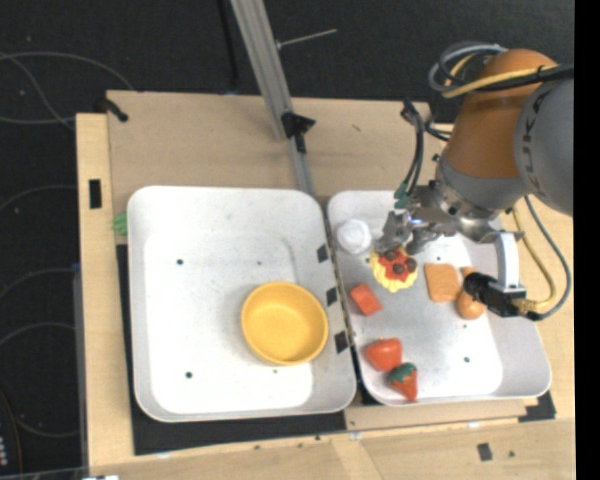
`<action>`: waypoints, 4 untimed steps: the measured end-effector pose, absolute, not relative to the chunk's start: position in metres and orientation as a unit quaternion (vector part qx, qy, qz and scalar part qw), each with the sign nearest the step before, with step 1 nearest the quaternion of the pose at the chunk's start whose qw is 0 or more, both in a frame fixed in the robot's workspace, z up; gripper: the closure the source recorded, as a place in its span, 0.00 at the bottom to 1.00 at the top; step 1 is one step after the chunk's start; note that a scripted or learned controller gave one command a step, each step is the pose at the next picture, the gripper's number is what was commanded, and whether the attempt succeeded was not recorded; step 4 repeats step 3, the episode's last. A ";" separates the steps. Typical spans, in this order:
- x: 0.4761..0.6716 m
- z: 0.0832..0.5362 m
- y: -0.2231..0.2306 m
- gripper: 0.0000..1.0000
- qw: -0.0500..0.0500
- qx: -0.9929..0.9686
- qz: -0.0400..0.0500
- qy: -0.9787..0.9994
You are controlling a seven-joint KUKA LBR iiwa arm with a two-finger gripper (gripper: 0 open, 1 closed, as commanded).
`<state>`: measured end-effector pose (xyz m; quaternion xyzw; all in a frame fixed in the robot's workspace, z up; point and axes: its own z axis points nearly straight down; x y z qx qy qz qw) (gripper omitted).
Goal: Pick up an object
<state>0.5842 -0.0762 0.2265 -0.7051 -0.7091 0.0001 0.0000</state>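
My gripper (396,251) hangs over the right bin (500,368), pointing down at a yellow toy with red and dark spots (395,271) that lies just under its fingertips. The toy sits against the fingers, and it is unclear whether they grip it. Close by in the same bin lie a small orange-red block (365,299), a tan block (441,282), an orange ball (469,306), a red pepper-like piece (384,353), a strawberry (404,379) and a white round cap (353,235).
The left bin (180,238) holds a yellow bowl (284,322) near its right wall. A slanted metal pole (270,78) rises behind the bins. Cables and a black connector (495,296) hang off the wrist over the right bin.
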 end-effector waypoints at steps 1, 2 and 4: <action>0.572 0.225 -0.027 1.00 0.000 -0.706 0.000 -0.708; 0.547 0.241 0.022 1.00 0.001 -0.704 -0.001 -0.710; 0.524 0.231 0.071 1.00 0.001 -0.705 0.000 -0.709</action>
